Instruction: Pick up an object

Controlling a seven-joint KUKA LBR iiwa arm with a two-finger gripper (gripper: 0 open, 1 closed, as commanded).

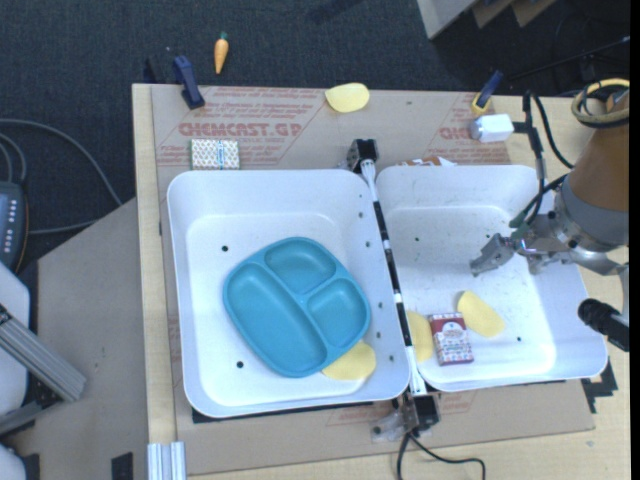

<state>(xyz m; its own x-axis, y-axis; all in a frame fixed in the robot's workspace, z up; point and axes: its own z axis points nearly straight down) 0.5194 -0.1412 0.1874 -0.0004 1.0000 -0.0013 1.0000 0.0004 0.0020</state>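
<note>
My gripper (pixel 492 254) hangs over the middle of the right bin (pixel 440 193), reaching in from the right and pointing left. It holds nothing that I can see. Below it on the bin floor lie a yellow chip-like piece (pixel 481 314) and a small red box (pixel 452 339). Another yellow piece (pixel 420 334) leans at that bin's left wall. The left bin (pixel 200 218) carries a blue divided plate (pixel 295 305), and a yellow piece (pixel 351 362) pokes out from under the plate's near right edge.
On the bench behind the bins lie a yellow piece (pixel 347 97), a small patterned packet (pixel 215 153), two blue clamps (pixel 187 80) (pixel 487 90) and a white block (pixel 493 126). A black clip (pixel 362 152) sits where the bins meet. A toy carrot (pixel 221 53) lies on the floor.
</note>
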